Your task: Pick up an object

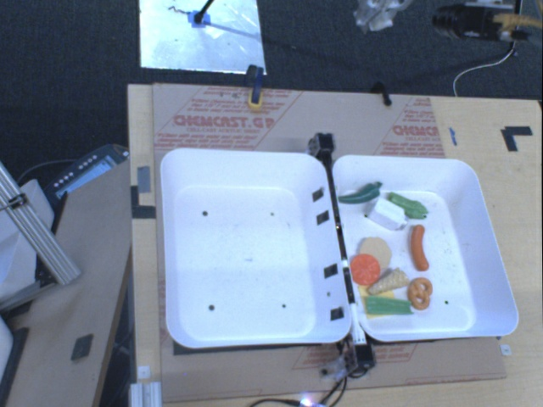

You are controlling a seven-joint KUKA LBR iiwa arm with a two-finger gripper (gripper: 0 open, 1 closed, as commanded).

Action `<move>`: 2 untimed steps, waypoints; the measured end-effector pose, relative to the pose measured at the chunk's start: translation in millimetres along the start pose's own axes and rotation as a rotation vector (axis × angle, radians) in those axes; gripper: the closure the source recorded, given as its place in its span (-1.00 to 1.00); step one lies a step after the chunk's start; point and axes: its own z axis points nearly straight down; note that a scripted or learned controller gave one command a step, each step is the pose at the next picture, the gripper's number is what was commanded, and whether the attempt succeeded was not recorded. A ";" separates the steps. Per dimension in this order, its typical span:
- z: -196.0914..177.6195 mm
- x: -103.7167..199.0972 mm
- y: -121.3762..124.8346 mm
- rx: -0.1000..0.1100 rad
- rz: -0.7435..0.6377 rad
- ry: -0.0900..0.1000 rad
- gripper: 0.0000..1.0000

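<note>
Two shallow white bins of smooth, glossy plastic with rounded corners sat side by side on a board printed with red lettering. The left bin [242, 248] showed a bare floor marked by a few small dark dots. The right bin [488, 253] held all the small objects, gathered toward its left and middle.

A curved green pepper [360, 194] lay near the upper left of that bin, its long axis running roughly left to right. Just right of it sat a white block [387, 214], touching a second green piece [408, 205] that slanted down to the right. A smooth orange-red sausage [418, 248] lay with its long axis nearly top to bottom. Lower down, a tan round disc [374, 249] overlapped a flat red tomato slice [366, 269]. A pale cone-shaped piece [389, 281] pointed up to the right, beside a knotted brown pretzel [419, 292]. A green flat bar [388, 306] lay left to right at the bottom.

The gripper [379, 2] was at the top edge of the frame, well apart from both bins, pale and blurred; whether it was spread or closed could not be told, and nothing was seen in it.
</note>
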 end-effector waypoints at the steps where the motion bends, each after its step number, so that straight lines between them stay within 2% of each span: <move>1: 200.8 21.5 -53.5 0.031 0.003 -0.004 1.00; 2: -2.5 83.8 -31.0 -0.005 -0.001 0.004 1.00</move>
